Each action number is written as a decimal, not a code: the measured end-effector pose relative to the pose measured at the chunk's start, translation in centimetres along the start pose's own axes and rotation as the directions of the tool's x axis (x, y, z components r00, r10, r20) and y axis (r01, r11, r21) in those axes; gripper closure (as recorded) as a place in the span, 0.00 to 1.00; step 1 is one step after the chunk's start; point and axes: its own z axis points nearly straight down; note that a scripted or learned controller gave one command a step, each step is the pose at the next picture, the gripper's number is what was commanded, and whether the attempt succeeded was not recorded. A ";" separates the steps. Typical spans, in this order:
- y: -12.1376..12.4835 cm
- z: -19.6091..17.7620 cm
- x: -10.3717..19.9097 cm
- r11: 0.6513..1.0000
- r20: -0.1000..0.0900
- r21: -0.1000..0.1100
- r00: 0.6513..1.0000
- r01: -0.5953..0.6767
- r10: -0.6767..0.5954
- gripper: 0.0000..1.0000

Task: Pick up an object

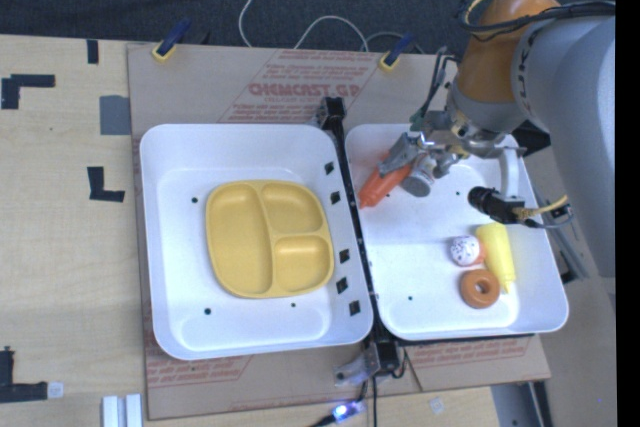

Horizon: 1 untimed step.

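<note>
An orange carrot-shaped toy (377, 187) lies tilted in the right bin (430, 310), close to its left wall. My gripper (408, 165) is low over the toy's upper right end, and the view does not settle whether it touches the toy. Further right in the same bin sit a small white speckled ball (463, 250), a yellow oblong toy (497, 253) and an orange ring (481, 289), grouped near the right wall. A yellow divided plate (268, 238) rests in the middle of the left bin (170, 165).
The two bins meet along a black-clipped divider (346, 205). The grey arm with its orange band (505, 35) comes in from the upper right over the right bin's far corner. Bare bin floor shows at the right bin's middle and front left.
</note>
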 end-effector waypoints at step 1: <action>0.5 2.9 -0.1 1.000 0.005 -0.021 1.000 -0.001 0.001 0.00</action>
